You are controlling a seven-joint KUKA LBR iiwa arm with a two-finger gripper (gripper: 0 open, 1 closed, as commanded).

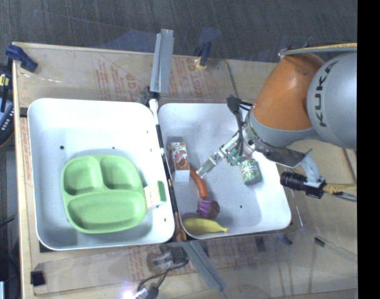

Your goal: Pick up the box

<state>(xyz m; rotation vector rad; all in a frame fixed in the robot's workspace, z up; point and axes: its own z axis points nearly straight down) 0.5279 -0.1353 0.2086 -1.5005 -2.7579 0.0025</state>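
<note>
A grey arm [330, 98] with an orange band [286, 95] reaches in from the right over the right bin [265, 213], one of two white bins set side by side on a wooden table [90, 67]. Its fingers [205, 166] point down and to the left into the bin and appear parted, with nothing between them. The box [179, 161], a small carton with a printed face, lies just left of the fingers, against the bin's left wall; whether the fingers touch it cannot be told. A carrot [199, 184] lies just below the fingers, slanting down toward a purple piece of toy food [208, 208], and a banana [204, 226] rests below that along the bin's near wall. To the right of the fingers, under the wrist, sits a small greenish can [251, 172]. Well to the left of the fingers, the left bin [90, 114] holds a green tray [104, 193] with three compartments, and a small pale item [157, 194] leans between that tray and the bin's right wall. Blue clamps [204, 47] grip the table's far edge, above the fingers.
</note>
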